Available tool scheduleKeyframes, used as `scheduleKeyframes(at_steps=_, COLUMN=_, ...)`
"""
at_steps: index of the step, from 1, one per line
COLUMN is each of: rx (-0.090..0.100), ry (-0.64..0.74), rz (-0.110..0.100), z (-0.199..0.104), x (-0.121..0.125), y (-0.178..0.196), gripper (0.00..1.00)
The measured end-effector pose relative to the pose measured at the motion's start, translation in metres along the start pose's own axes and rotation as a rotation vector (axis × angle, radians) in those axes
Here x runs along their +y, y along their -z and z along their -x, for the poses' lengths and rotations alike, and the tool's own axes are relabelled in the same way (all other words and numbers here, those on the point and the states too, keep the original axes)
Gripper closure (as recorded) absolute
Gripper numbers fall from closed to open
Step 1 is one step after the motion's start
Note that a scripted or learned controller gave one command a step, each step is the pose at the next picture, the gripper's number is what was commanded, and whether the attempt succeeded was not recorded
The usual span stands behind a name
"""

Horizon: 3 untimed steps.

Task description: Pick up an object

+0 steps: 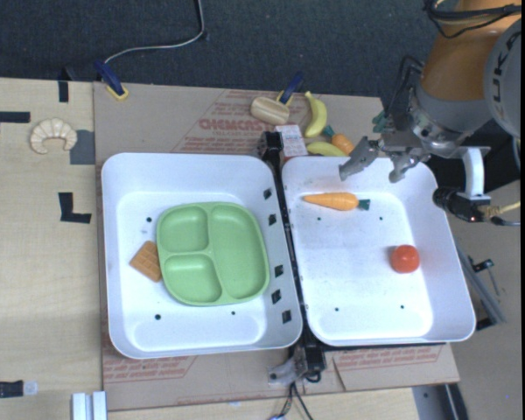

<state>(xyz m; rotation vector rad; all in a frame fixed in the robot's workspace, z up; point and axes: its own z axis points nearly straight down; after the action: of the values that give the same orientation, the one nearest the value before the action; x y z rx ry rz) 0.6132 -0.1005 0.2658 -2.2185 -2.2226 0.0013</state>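
tomato (pixel 405 258) lies below carrot (pixel 332 201) (both unobstructed), end effector (pixel 378 163) spread above the carrot.

Bright, even light; soft shadows.

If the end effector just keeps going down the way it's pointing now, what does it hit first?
Probably bare floor of the right bin near its back wall. The end effector, open, sits up-right of the carrot; depth is hard to judge, so a finger might clip it.

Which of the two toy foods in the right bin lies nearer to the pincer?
The long orange toy carrot, just below the open pincer. The round red toy tomato sits farther down the right bin.
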Motion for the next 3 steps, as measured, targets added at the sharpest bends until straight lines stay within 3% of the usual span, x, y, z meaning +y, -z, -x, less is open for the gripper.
scheduleKeyframes(at_steps=1, rx=-0.002, ry=-0.003, rz=-0.001, z=0.080, x=-0.034, y=-0.042, gripper=0.00)
scheduleKeyframes(at_steps=2, rx=0.000, ry=-0.002, rz=-0.005, z=0.122, x=-0.045, y=-0.140, gripper=0.00)
scheduleKeyframes(at_steps=3, rx=-0.003, ry=-0.001, rz=0.006, z=0.107, x=-0.074, y=-0.179, gripper=0.00)
